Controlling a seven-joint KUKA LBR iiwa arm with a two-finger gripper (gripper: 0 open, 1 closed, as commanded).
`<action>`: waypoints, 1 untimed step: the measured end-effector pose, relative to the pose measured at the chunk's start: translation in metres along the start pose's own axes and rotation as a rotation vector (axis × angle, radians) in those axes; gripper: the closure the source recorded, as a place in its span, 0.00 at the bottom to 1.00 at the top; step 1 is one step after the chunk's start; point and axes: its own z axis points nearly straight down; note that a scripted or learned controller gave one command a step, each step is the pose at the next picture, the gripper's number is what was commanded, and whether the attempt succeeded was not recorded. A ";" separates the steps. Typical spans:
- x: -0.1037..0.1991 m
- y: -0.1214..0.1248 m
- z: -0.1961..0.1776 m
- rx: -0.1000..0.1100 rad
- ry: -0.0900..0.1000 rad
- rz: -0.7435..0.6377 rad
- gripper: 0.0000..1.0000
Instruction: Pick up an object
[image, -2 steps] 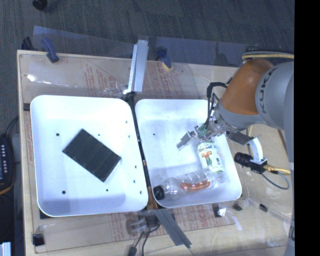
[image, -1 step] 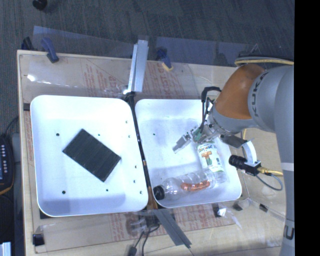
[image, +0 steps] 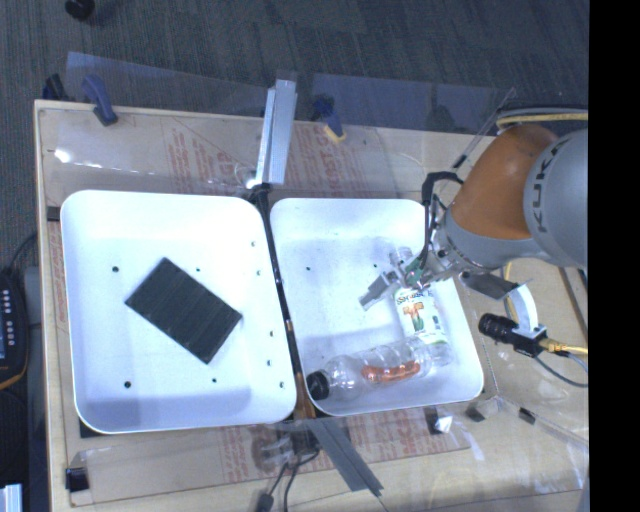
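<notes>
left bin (image: 90, 400): you're looking at a dark flat pad (image: 183, 309) lying in it at an angle
right bin (image: 330, 225): clear bottle (image: 375, 367) lying along the front wall, small labelled carton (image: 421, 318) sitting just above it
gripper (image: 398, 277): it's hovering low over the carton's upper end

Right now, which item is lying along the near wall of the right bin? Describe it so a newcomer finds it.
Go to the right bin and follow its near wall. A clear plastic bottle lies there on its side, black cap toward the divider. Unlike the white labelled item under the gripper, it is see-through, with something orange inside.
</notes>
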 end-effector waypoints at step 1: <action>-0.009 0.021 0.020 -0.001 -0.003 0.160 0.00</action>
